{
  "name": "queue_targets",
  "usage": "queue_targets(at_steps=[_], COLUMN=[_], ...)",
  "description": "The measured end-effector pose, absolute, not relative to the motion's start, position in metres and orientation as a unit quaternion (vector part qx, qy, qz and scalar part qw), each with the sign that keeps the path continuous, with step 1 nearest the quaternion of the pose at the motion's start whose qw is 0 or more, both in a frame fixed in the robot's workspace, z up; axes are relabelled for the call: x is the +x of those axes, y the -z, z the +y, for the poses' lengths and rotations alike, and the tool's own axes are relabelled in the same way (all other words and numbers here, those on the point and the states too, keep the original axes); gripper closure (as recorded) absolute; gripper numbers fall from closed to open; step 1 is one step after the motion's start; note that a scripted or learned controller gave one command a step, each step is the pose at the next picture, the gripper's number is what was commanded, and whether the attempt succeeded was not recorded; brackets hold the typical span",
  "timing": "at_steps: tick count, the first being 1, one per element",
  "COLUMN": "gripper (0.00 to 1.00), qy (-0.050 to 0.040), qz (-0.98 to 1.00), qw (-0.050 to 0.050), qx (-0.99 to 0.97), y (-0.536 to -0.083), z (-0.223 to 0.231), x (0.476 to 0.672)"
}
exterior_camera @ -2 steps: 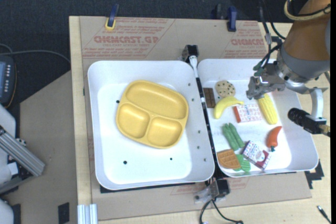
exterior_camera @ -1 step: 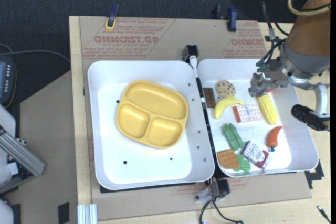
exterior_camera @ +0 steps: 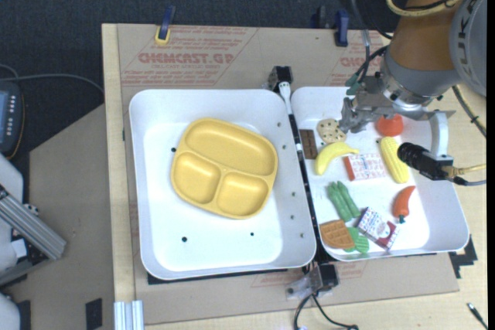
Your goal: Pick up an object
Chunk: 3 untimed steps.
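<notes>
A brown board bench (exterior_camera: 232, 58) lies on dark carpet, with clamps at its far edge, and carries two shallow white bins side by side. In the camera view, the left bin (exterior_camera: 155, 189) holds a yellow divided plate (exterior_camera: 224, 168) and nothing to pick, so the step belongs to the right bin (exterior_camera: 448, 220), where small toy foods are scattered: a banana (exterior_camera: 334, 154) near the bin's left-centre, a spotted cookie (exterior_camera: 330, 128) just behind it, a brown block (exterior_camera: 307, 143) against the left wall, a corn cob (exterior_camera: 393, 160), a red-and-white packet (exterior_camera: 363, 166) between banana and corn, a green pod (exterior_camera: 343, 199), a red pepper (exterior_camera: 403, 202), and a cluster at the near edge. The arm reaches in from the right and the gripper (exterior_camera: 357, 113) hangs over the far part of this bin, just beside the cookie and above the banana, with an orange-red piece (exterior_camera: 390, 124) close at its right. How the claw stands cannot be told from here, since the wrist hides it; nothing is seen held. To do the step well, the arm would likely best pick one item with free space on both sides; the banana seems a fair choice. It would centre over the middle, straddle the narrow width and descend straight, avoiding the cookie and the bin wall.
</notes>
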<state>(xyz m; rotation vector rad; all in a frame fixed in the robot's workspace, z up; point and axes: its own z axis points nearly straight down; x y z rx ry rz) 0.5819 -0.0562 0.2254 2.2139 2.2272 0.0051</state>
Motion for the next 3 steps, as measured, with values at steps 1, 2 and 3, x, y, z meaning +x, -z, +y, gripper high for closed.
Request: queue_targets(at_steps=[1,2,3], gripper=[1.0,1.0,1.0], qy=[-0.0018,0.0009,0.0008], qz=[0.709,0.706,0.707], qw=[0.001,0.0,-0.001], qx=[0.705,0.708,0.707], y=[-0.223,-0.218,-0.219], z=[-0.023,-0.041,-0.041], x=[0.618,0.613,0.609])
